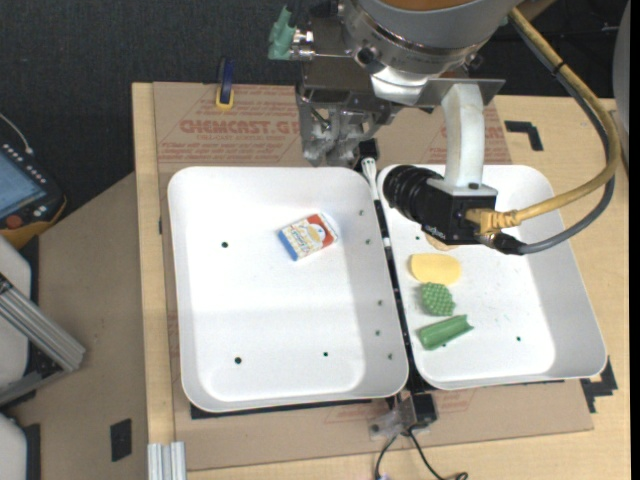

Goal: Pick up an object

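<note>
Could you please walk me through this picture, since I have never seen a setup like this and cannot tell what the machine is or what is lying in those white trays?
You are looking down at a slant from one fixed camera above a bench. The big grey and orange shape at the top is a robot arm reaching in from the right. At its end hangs a two-finger gripper, above the far edge of the trays; I cannot tell how its fingers stand or see anything held in it. A black cylindrical device, probably a camera, is mounted on the arm.

Two shallow white bins sit side by side. The left bin holds a small blue and white packet. The right bin holds a yellow piece, a green bumpy piece and a green stick-shaped piece.

The arm's job is to pick up an object.
</note>
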You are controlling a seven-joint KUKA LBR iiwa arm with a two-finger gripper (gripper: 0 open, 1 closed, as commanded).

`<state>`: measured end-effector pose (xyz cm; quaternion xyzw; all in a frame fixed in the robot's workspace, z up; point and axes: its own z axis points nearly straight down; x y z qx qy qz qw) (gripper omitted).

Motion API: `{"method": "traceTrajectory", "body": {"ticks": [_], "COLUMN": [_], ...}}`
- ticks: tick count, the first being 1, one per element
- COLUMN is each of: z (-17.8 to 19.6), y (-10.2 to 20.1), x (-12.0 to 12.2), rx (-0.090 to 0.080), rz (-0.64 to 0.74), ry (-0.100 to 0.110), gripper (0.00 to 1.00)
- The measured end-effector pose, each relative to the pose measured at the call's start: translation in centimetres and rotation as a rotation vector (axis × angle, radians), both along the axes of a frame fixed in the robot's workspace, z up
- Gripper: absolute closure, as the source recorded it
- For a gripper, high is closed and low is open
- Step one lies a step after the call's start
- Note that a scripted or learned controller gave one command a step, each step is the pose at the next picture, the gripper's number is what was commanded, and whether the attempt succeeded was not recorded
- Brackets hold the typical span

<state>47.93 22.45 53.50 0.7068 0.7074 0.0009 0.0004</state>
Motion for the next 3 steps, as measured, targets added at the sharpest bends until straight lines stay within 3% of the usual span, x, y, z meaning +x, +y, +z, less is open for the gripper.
{"method": "traceTrajectory", "body": {"ticks": [3], "z": [0.00], "y": [0.00], "x": [0.00], "rx": [0.000], "rz": [0.000], "ry": [0.000], "gripper": [1.00]}}
